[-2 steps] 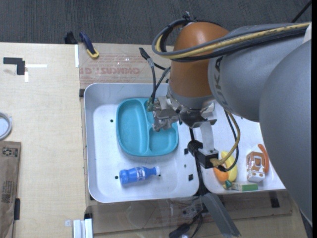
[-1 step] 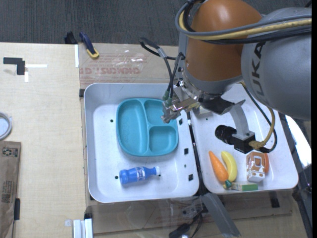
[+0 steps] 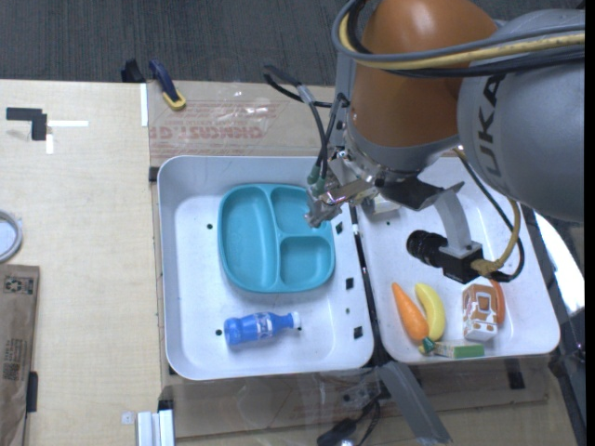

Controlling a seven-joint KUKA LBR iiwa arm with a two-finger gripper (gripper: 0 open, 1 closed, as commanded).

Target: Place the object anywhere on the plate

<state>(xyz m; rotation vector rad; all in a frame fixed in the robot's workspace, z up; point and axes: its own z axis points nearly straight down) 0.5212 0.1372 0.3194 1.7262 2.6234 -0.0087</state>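
Observation:
A teal divided plate (image 3: 270,240) lies in the left bin (image 3: 186,277), with nothing on it. My gripper (image 3: 323,204) hangs over the plate's upper right rim, close to the wall between the two bins. The big grey and orange wrist above hides most of it, and I see no object in it. A blue bottle (image 3: 260,328) lies on its side in front of the plate. In the right bin (image 3: 535,337) lie an orange carrot (image 3: 409,310), a yellow banana (image 3: 430,309) and an orange and white carton (image 3: 482,307).
A small green and white item (image 3: 456,349) lies at the right bin's front edge. A black cylindrical part (image 3: 437,249) on the arm hangs over the right bin. Cables loop around the wrist. A wooden bench top extends to the left with a tape roll (image 3: 7,238).

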